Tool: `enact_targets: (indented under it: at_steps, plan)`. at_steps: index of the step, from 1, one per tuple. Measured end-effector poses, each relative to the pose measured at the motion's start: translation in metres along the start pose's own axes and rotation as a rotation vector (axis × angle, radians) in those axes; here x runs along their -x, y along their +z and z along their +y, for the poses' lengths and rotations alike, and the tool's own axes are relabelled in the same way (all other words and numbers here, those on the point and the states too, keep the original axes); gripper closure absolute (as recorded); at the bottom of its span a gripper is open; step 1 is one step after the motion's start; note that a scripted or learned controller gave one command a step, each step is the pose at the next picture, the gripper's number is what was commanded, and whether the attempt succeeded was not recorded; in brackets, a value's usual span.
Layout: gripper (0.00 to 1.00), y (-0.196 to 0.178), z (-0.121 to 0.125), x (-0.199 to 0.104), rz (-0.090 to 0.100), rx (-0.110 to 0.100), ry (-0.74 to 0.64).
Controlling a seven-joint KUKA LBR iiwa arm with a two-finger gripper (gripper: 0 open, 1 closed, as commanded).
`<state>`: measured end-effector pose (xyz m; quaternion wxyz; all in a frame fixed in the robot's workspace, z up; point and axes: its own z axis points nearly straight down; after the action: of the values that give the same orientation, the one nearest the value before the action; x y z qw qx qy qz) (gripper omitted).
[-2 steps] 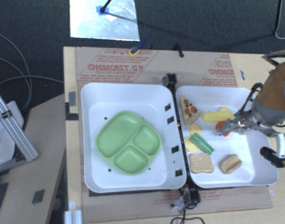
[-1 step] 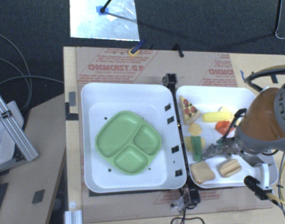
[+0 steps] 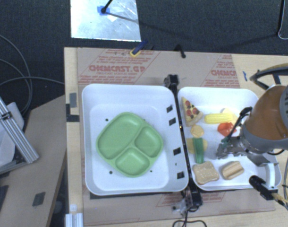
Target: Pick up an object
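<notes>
Seen from above, two shallow white bins sit side by side on a bench. The left bin (image 3: 94, 108) holds a green divided plate (image 3: 130, 144). The right bin (image 3: 250, 98) holds toy food: a pizza slice (image 3: 191, 111), a yellow corn cob (image 3: 218, 118), a red piece (image 3: 225, 128), a green stick (image 3: 199, 149), a slice of toast (image 3: 206, 172) and a bread roll (image 3: 232, 169). The grey and orange arm (image 3: 274, 122) reaches in from the right, and its gripper (image 3: 225, 149) hangs low above the bin floor, between the red piece and the bread roll, near the green stick. How far it is open cannot be told, and nothing is visibly held. The toys are probably light, hard, smooth plastic that may slip; the bread roll looks easiest to pinch across its narrow middle.
</notes>
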<state>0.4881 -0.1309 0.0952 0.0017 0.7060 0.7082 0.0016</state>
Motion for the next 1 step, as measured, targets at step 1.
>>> enact_targets:
  at_steps: [1]
  plan:
    - [1.00, -0.0093, -0.0005, -0.0217, 0.001, -0.002, -0.003]
